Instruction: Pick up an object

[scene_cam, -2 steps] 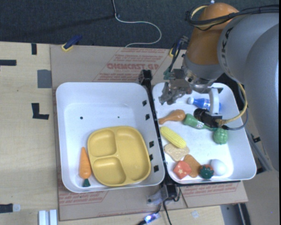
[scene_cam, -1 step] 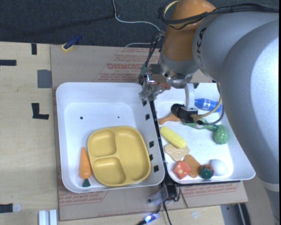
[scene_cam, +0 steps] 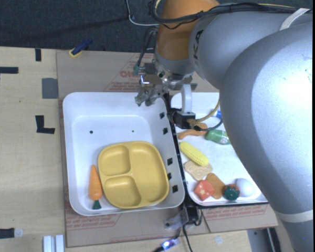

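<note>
Camera view: end effector over the divide between bins, no object seen in it.
Nearest lay the carrot (scene_cam: 95, 185) beside the yellow divided plate (scene_cam: 133, 173) in the left bin (scene_cam: 73, 140); in the right bin (scene_cam: 252, 196) sat a tomato-like piece (scene_cam: 204, 189), an egg (scene_cam: 245, 185), corn (scene_cam: 193, 153) and a green item (scene_cam: 217, 136). Farther back, the end effector (scene_cam: 165, 96) hovered by the shared bin walls; whether it was spread or closed could not be told. Judged risk: descending there could strike the rim (scene_cam: 170, 133) and close on nothing, the candidates lying well apart from it.
</note>
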You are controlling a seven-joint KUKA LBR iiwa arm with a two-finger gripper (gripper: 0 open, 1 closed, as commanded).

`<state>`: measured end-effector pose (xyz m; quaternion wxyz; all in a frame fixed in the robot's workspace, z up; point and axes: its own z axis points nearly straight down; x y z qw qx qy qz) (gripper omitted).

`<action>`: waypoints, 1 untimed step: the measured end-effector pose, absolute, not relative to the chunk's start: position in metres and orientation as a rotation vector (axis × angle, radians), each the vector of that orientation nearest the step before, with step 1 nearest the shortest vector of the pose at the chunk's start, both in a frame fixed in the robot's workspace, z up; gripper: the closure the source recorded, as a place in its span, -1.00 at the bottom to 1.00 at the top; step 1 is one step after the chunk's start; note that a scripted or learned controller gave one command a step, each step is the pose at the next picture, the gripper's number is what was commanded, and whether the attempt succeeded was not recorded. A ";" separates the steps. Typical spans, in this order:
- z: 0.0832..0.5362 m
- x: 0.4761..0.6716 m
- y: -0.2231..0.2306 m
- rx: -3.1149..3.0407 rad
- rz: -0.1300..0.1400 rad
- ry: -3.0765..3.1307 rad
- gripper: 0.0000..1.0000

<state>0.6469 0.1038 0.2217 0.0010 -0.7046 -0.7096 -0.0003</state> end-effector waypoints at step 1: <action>0.232 0.651 0.097 -2.217 0.002 -2.224 1.00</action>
